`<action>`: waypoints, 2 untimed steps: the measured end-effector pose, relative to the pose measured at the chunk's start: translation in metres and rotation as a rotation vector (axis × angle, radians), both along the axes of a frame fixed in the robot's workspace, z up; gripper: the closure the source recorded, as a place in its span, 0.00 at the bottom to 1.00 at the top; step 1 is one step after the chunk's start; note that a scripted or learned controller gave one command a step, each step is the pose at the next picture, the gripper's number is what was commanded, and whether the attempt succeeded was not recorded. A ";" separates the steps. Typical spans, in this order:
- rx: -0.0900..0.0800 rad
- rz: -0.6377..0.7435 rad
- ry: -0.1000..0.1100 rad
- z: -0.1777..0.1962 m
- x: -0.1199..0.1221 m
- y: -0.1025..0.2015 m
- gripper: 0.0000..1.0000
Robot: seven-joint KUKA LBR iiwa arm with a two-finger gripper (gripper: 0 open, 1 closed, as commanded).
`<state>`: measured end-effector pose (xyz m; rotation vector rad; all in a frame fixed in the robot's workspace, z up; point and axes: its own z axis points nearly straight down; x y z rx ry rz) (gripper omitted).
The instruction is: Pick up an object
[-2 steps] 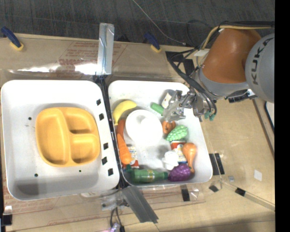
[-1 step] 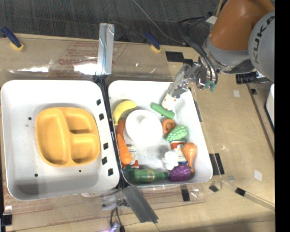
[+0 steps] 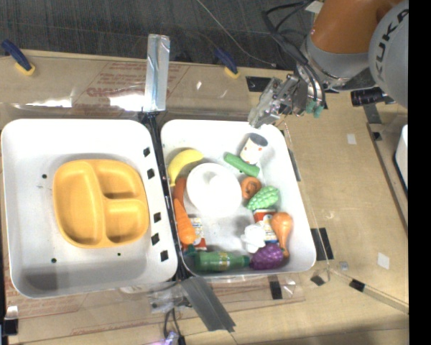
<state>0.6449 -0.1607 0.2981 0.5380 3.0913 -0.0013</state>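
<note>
Its finger state impossible to tell, the gripper [image 3: 267,113] hovers at the right bin's [image 3: 302,214] one o'clock rim above a small cup [image 3: 255,148], likely light, rigid, slippery, best pinched across its sides.

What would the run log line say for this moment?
arm: over far right bin corner | gripper: above rim, holding nothing visible | right white bin: toy foods piled | left white bin: yellow divided plastic tray | pick: not yet done
</note>
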 end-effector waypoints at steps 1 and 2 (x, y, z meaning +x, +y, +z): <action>-0.001 0.023 0.000 0.008 0.003 -0.006 1.00; 0.002 0.092 0.003 0.006 -0.010 0.041 1.00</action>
